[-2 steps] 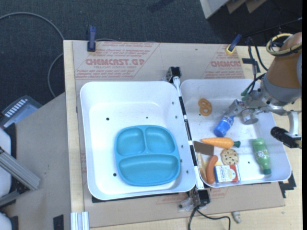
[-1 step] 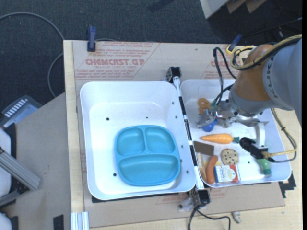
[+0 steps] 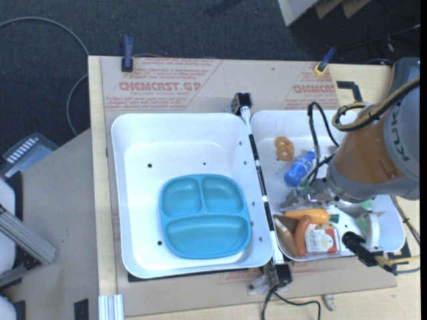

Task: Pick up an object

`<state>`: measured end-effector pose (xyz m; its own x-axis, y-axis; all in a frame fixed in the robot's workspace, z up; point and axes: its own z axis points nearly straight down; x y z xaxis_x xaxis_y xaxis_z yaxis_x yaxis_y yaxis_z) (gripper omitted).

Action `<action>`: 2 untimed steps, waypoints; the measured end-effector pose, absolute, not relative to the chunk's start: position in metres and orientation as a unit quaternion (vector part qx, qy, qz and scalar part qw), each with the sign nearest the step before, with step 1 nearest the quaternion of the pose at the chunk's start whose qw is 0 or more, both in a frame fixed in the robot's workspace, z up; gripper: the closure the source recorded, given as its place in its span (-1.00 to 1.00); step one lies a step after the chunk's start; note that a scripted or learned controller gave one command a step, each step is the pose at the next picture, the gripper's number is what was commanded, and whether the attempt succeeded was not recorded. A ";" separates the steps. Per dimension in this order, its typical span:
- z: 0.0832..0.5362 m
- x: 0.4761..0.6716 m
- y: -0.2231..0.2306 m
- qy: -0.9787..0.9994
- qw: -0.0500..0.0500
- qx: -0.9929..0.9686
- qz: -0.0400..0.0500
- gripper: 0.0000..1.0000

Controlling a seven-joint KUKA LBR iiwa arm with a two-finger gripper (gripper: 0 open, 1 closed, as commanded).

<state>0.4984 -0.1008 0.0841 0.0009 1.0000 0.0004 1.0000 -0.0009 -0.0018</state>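
The arm's gripper [image 3: 313, 193] hovers mid-bin in the right bin [image 3: 267, 122]; its state cannot be told. The blue bottle [image 3: 298, 169] beside it looks light, slippery, best gripped across its middle.

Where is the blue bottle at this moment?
The blue bottle lies in the right bin, near its back, just in front of the pretzel and beside the arm.

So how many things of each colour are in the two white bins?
Blue: 2, a divided plastic plate and a small plastic bottle
Orange: 2, a pretzel-shaped toy and a carrot-shaped toy
Red: 1, a red-and-white packet
Total: 5; the arm may hide more.
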 end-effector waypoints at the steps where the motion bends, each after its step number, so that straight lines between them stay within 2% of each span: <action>1: 0.085 0.480 -0.097 -0.707 -0.002 -0.707 -0.001 -1.00; 2: 0.085 0.544 -0.104 -0.707 0.000 -0.707 0.000 -1.00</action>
<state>0.5437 -0.1043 0.0846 -0.0005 1.0000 -0.0001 1.0000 0.0005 0.0006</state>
